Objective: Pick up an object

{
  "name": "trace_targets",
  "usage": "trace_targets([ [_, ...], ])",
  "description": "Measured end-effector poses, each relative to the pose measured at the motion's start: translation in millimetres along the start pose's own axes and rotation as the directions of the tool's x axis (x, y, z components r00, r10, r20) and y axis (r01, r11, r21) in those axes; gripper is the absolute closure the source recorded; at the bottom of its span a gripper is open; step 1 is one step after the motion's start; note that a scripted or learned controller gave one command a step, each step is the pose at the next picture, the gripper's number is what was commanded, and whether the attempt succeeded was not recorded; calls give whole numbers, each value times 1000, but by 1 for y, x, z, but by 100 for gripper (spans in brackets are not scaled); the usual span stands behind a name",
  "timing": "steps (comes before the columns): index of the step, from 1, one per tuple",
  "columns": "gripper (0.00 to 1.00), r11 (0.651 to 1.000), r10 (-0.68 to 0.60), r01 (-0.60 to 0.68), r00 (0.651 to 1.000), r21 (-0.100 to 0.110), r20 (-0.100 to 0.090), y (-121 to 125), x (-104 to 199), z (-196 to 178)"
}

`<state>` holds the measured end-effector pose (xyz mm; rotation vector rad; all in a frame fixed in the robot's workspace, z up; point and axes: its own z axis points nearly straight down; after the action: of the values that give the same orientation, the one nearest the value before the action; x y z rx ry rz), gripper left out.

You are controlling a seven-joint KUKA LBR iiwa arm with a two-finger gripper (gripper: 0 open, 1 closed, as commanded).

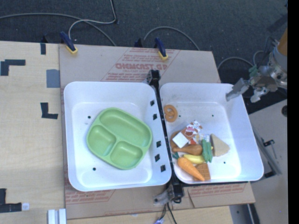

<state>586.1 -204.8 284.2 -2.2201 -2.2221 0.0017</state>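
**Mia:** Where is the gripper point(246, 90)?

**Sam:** Up at the far right corner of the right bin point(233, 139). Its fingers are spread apart, with nothing between them. It is well apart from the toys.

**Mia:** Where are the toys?

**Sam:** In a heap near the front left of the right bin, next to the wall between the bins. The pretzel point(170, 112) sits alone, a bit behind the heap.

**Mia:** What could go wrong?

**Sam:** I think the heap is the trouble. The toys touch each other, so the fingers could bump two at once, or push one away and close on air. The wall is close too, so a finger could hit it.

**Mia:** How many things?

**Sam:** Two bins. One green plate point(119, 137) in the left bin point(77, 125). One pretzel, one carrot point(195, 169), one banana point(194, 159), one pale wedge point(219, 146). The rest are too jumbled to count for sure.
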Motion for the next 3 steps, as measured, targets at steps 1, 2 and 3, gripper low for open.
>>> trace_targets([
  [1,0,1000,-1,1,1000,2,-2,-18,75,108],
  [2,0,1000,-1,1,1000,2,-1,-13,109,178],
  [3,0,1000,1,-1,1000,-1,0,-11,111,198],
])
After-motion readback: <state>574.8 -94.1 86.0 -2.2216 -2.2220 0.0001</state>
